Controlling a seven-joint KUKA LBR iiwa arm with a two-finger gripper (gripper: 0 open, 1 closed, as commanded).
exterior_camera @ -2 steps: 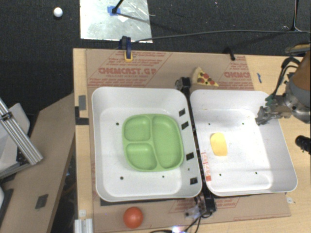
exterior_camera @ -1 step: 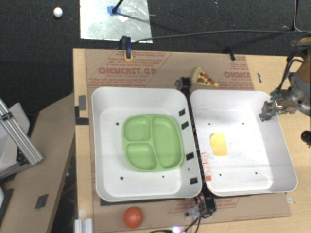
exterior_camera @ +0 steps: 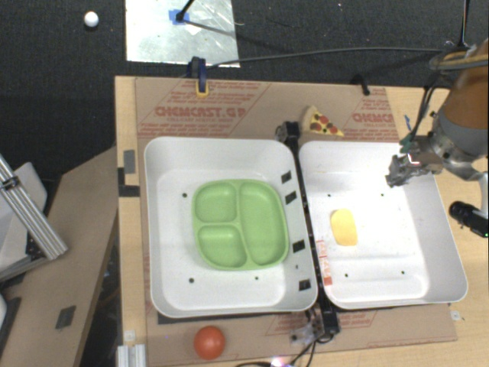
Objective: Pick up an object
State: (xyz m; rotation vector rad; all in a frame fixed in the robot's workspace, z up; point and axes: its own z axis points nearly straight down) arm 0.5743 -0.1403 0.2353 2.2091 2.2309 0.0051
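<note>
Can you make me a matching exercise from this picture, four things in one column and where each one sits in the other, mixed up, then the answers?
Things:
1. green divided plate
2. yellow object
3. orange ball
4. toy pizza slice

Places:
A. on the bench, at the near edge in front of the left bin
B. inside the right bin
C. on the bench behind the bins, near the gap between them
D. inside the left bin

Pairs: 1-D, 2-B, 3-A, 4-C
</note>
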